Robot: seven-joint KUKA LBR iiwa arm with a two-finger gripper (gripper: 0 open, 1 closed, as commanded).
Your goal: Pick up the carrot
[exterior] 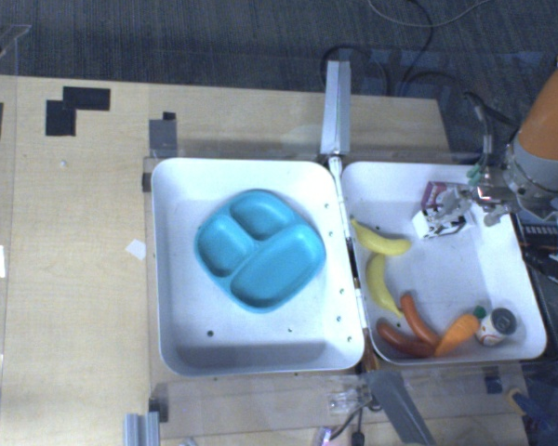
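The carrot (457,333) is lying in the right bin (502,268), near that bin's front right corner. Its long axis is running on a diagonal: the broad orange end is pointing up and to the right, toward a small round object (491,325) sitting just beside it, while the narrow tip is pointing down and to the left, toward the bin's front wall. The tip is sitting right against a reddish sausage-like piece (415,319) curving along the front of the bin, with a darker red piece (397,338) lying just below it. Two bananas (381,242) are lying further left, close to the wall dividing the bins.

The end effector (444,214) is hovering over the rear part of the right bin, well apart from the carrot, with nothing between its fingers; whether it is open or closed cannot be told.

In the left bin (177,249) a blue divided plate (260,249) is resting. Both bins are sitting on the pale wooden tabletop (65,249).
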